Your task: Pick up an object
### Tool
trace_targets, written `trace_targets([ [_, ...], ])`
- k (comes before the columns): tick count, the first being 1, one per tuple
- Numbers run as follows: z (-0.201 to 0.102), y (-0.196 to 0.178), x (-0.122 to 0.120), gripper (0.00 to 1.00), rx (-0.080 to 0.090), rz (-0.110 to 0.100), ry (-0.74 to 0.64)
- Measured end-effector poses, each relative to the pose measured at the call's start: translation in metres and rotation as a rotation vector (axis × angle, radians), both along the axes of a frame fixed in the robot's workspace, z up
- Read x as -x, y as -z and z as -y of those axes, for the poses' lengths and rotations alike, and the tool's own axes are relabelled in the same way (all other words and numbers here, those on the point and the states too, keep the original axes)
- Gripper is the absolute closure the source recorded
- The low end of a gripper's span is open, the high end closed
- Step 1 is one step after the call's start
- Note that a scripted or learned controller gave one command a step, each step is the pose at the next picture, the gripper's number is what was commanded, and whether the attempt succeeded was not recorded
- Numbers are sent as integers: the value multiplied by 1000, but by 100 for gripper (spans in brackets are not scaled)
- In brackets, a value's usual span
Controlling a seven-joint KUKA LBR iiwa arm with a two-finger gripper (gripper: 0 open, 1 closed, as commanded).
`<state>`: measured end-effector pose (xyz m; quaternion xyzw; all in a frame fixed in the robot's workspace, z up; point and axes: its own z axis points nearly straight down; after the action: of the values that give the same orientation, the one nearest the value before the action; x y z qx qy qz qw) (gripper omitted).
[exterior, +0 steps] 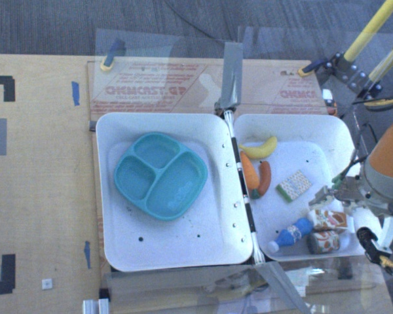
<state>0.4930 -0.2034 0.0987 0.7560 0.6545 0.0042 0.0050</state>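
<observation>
Camera view: the left bin point(111, 175) held a teal divided plate point(161, 175) near its centre. In the right bin point(337, 133), a banana point(262, 148) lay at 11 o'clock, a carrot point(249, 173) and sausage point(265, 177) at 9 o'clock, a green sponge point(294, 185) near the centre, and a blue bottle point(291, 233) and two cans point(327, 231) at 5 o'clock. The gripper point(337, 195) hung at 3 o'clock; whether it was spread or pressed together could not be told.

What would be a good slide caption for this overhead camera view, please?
KUKA arm reaching over the right bin of toy food; teal divided plate in the left bin.
</observation>
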Motion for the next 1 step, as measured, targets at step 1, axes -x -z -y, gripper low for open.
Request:
trace_targets([
  [1,-7,10,8,0,3,1,-52],
])
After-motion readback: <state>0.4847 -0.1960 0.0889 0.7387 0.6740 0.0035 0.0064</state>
